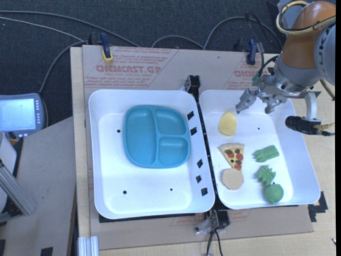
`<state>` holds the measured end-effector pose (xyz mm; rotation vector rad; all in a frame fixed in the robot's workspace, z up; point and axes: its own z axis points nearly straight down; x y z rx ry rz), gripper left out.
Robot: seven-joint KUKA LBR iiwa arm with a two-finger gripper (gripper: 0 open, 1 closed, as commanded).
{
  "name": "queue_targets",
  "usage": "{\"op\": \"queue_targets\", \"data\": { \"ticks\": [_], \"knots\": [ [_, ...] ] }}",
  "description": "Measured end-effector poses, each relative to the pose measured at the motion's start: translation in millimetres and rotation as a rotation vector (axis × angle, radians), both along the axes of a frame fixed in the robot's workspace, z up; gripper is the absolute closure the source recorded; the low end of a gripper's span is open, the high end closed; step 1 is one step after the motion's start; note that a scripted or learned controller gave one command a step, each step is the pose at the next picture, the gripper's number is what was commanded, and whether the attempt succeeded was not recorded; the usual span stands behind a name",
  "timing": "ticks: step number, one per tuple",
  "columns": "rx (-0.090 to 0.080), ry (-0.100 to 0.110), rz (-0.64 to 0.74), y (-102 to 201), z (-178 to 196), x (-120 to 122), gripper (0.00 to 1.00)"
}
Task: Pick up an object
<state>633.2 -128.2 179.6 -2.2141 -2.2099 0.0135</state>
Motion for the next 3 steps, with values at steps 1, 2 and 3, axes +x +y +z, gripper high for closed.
{"op": "queue_targets", "data": {
  "ticks": [1,2,3],
  "knots": [
    [-0.002,-0.014,0.002,0.1,8.2,3.4,0.0],
    [-0.002,-0.01,0.002,2.3,-34.3,-1.4,0.0],
    [-0.002,-0.01,0.004,5.1,-92.5,6.5,0.0]
  ]
}}
